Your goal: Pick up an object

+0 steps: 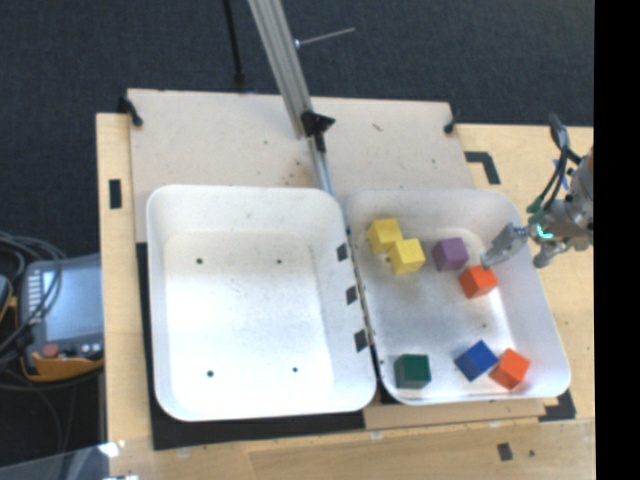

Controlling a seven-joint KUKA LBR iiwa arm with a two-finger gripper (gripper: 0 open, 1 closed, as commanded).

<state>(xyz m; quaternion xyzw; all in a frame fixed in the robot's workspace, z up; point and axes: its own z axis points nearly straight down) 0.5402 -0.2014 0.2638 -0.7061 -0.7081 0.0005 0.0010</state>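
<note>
The gripper (520, 248) hangs over the right bin (535, 308), fingers seemingly spread and grasping nothing, one tip just beside the orange cube (478, 281).

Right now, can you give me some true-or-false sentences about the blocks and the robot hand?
1. All the blocks sit in the right bin. True.
2. The green block is next to the purple block. False: green lies near the bin's front-left corner, purple sits farther back.
3. There are two orange blocks. True: one near the hand, another beside the blue block.
4. The hand is over the left bin. False: it is at the right bin's far-right side.
5. The yellow blocks touch each other. True.
</note>
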